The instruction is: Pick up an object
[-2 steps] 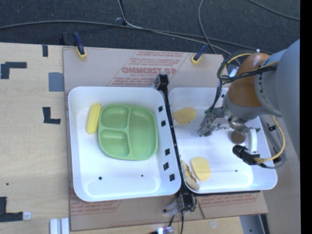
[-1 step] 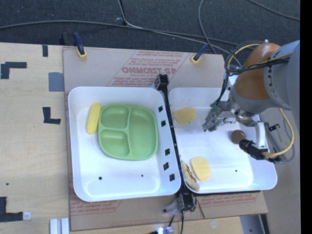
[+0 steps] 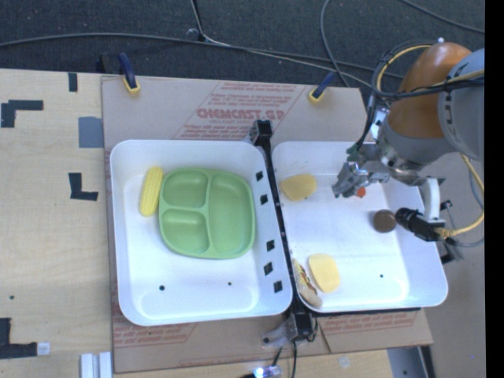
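In the right bin (image 3: 409, 290) lie a pale yellow chip-like piece (image 3: 298, 186) near the far left corner, a small brown round object (image 3: 383, 221) toward the right side, and a yellow-and-white sandwich-like toy (image 3: 319, 275) near the front left. My gripper (image 3: 351, 181) hangs over the upper middle of that bin, between the yellow piece and the brown object, touching neither. A small orange-red spot shows at its tip. The left bin (image 3: 130, 290) holds a green divided plate (image 3: 208, 212) and a yellow corn cob (image 3: 150, 190) at the plate's left.
A black divider with clips (image 3: 272, 211) runs between the two bins. Cables loop over the dark floor behind the bench and around the arm's wrist (image 3: 425, 109). Two clamps (image 3: 128, 75) pin the cardboard sheet at its far edge.
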`<state>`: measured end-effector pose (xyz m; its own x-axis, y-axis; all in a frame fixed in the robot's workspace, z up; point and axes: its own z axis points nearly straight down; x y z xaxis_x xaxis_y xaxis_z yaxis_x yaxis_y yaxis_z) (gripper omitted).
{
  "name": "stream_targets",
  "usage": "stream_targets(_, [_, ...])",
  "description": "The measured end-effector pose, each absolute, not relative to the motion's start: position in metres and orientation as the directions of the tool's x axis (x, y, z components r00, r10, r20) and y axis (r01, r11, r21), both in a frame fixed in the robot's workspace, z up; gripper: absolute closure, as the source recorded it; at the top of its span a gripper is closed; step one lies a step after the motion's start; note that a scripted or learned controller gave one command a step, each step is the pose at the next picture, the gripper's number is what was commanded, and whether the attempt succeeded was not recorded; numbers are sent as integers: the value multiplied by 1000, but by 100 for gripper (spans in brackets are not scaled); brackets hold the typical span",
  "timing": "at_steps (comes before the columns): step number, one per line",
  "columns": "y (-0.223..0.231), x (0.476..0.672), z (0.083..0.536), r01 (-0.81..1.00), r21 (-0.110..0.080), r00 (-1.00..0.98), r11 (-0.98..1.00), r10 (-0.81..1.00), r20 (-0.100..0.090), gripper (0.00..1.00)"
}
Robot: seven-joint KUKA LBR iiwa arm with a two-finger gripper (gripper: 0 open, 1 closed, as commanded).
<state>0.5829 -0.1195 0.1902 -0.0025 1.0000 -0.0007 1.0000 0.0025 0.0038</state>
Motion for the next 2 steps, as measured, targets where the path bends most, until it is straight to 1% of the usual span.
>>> stream_targets(1, [-119, 584, 243, 1000, 5, -1, 1, 1000, -1, 100])
stream_targets(2, [-69, 576, 230, 1000, -2, -4, 4, 1000, 0, 100])
